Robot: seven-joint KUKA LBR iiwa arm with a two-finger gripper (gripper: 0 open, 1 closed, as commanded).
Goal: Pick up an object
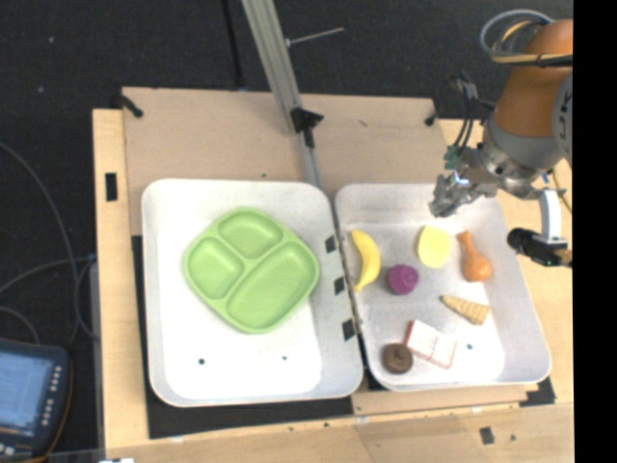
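Camera view: gripper hangs over the right bin, just above the yellow object. Nothing sits between its fingers, so the pick looks not yet done; descent, grasp and lift remain. Whether the fingers are spread or closed can't be told, too small and dark. Arm upper part cut off.

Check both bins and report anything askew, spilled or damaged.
Nothing stands out. The green divided plate lies flat in the left bin. The banana, yellow piece, purple ball and other toy foods lie apart in the right bin, none spilled. The claw hangs above its far edge.
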